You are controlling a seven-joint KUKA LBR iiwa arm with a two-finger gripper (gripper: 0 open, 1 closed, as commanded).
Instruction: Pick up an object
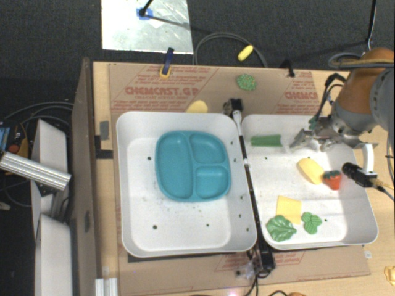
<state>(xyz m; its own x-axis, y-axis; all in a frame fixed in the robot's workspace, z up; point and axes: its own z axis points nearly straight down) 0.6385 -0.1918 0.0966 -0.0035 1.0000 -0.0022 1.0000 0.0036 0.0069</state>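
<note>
1. Currently, my end effector (pixel 307 138) hangs over the upper part of the right bin (pixel 355 227), just right of a green block (pixel 266 140); I cannot tell whether it is released or clenched.
2. Right bin, further contents: a yellow wedge (pixel 311 170) touching a small red piece (pixel 333 180); a yellow square (pixel 289 207); two green leaf pieces (pixel 281 228) near the front wall.
3. Left bin (pixel 139 227): one blue sectioned plate (pixel 192 166), lying flat.
4. Desk (pixel 154 91), behind the bins: a yellow piece (pixel 197 107) and a green round piece (pixel 247 82).
</note>
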